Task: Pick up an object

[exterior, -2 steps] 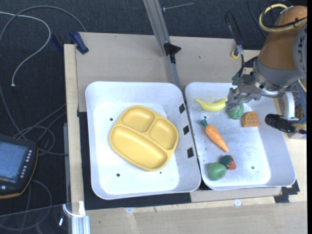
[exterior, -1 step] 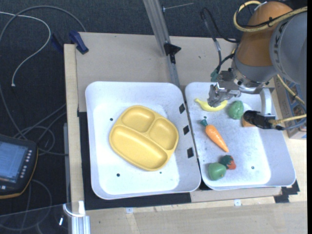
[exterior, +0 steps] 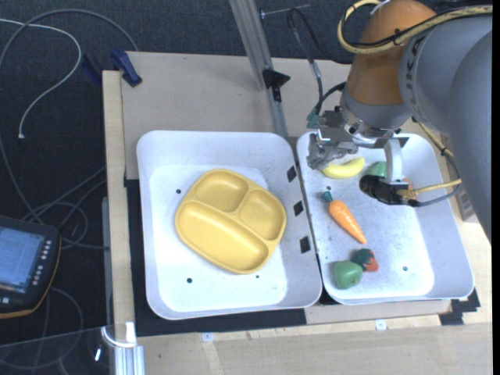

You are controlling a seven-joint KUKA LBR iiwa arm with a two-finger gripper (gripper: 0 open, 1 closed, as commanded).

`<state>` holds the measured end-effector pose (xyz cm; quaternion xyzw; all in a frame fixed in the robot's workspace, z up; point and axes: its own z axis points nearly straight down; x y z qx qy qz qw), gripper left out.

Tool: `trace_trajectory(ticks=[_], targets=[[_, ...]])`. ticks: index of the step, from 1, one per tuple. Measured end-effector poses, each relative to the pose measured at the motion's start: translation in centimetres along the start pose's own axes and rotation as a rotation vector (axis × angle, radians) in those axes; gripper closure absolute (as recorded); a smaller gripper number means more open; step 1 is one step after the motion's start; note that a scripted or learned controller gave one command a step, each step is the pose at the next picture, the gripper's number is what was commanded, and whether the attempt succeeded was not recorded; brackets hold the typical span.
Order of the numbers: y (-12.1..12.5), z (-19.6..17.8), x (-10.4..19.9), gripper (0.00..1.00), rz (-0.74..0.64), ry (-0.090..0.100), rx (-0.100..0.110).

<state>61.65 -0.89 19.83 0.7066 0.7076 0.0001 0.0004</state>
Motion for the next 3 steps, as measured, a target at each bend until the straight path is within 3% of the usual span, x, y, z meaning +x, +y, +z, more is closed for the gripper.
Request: trace_trajectory(ticks=[2,3], targets=[[2.6,-3.6,10.5,1.0,-0.006,0.003,-0.003],[2.6,-3.5,10.0,0.0,0.0,0.0,0.0]])
